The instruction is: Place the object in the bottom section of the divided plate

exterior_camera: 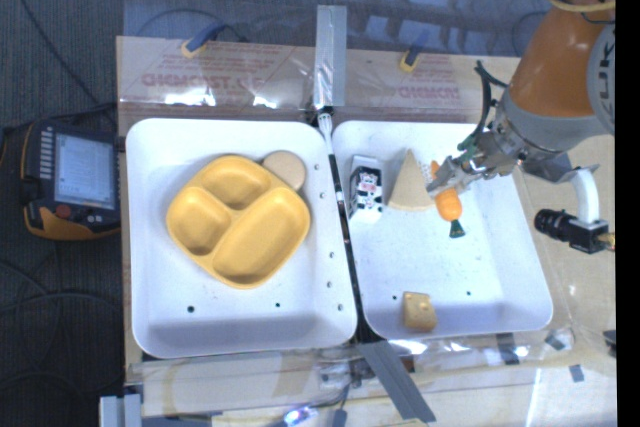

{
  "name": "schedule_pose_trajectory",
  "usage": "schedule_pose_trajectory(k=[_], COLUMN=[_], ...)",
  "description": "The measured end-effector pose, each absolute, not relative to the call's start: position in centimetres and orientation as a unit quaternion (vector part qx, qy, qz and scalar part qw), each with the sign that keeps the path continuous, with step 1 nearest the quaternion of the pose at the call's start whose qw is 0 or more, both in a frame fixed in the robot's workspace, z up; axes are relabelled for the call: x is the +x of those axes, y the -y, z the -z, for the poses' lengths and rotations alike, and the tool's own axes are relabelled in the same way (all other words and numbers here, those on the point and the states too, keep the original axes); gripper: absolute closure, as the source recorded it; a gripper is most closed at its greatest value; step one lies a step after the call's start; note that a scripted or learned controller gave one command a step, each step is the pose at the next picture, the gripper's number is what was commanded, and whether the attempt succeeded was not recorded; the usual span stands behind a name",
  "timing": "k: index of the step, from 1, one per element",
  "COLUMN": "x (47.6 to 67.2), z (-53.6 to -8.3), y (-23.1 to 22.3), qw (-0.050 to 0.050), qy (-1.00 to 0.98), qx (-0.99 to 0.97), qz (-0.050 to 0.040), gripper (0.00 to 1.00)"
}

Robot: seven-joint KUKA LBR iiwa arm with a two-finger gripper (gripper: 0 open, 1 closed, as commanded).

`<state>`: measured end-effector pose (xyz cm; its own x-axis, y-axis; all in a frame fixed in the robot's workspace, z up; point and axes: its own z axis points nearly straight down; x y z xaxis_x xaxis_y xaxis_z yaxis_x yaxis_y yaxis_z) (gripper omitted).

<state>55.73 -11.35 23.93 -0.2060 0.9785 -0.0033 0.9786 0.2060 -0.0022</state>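
A yellow divided plate [238, 219] lies in the left bin [160, 315]; its large section faces the near right, with two smaller sections at the left and top. My gripper [446, 179] hangs over the upper middle of the right bin [500, 295], reaching in from the right. A small orange toy with a green stem [450, 206] sits right under the gripper tip, touching or nearly touching it. A pale cheese wedge [407, 183] lies just left of the gripper.
A tan round disc [287, 169] rests against the plate's upper right rim. The right bin also holds a small black-and-white carton [367, 188] by the divider and a tan cube [418, 311] near the front wall. A handheld pendant [70, 177] lies left of the bench.
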Motion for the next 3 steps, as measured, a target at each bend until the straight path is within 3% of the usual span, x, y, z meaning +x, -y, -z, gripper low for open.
schedule_pose_trajectory(k=[1, 2, 3], x=[60.5, 60.2, 54.7], z=[-27.5, -22.0, -18.2], y=[11.0, 0.5, -7.8], qw=[0.000, -0.002, -0.002], qy=[-0.773, -0.776, -0.765], qx=[0.635, 0.630, 0.643], qz=[0.0008, 0.0012, 0.0023], gripper=[1.00, 1.00, 1.00])
